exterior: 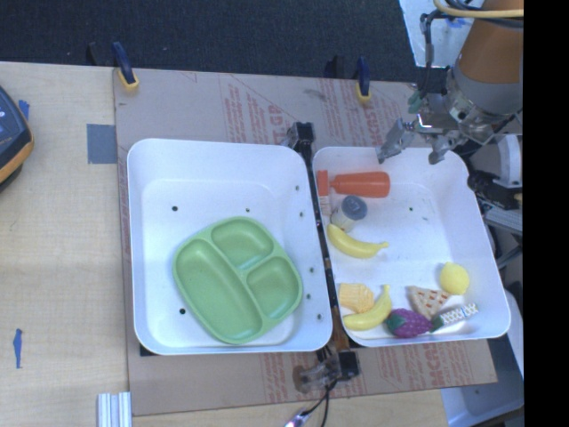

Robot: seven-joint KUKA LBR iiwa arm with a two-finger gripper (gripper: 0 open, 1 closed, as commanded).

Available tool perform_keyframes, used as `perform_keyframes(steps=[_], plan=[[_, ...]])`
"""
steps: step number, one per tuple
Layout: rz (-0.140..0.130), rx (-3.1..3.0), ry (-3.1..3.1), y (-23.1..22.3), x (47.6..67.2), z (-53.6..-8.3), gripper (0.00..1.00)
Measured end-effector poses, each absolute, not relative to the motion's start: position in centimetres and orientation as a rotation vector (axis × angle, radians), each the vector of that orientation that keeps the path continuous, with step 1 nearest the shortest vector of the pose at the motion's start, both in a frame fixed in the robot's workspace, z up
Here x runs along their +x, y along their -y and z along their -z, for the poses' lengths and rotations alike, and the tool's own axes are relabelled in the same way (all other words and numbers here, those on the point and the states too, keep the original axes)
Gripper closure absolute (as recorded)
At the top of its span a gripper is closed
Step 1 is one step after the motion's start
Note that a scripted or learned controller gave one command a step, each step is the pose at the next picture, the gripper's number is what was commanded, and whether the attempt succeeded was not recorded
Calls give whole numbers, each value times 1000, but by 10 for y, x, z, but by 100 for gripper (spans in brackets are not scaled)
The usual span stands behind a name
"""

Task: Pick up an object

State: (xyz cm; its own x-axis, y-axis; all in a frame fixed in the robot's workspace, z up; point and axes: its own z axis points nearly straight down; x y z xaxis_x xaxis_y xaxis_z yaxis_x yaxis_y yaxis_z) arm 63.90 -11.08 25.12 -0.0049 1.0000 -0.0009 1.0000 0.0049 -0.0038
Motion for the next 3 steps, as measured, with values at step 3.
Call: perform_keyframes(steps=[3], plan=[[-25,-2205,2218,122,652,-89,0]])
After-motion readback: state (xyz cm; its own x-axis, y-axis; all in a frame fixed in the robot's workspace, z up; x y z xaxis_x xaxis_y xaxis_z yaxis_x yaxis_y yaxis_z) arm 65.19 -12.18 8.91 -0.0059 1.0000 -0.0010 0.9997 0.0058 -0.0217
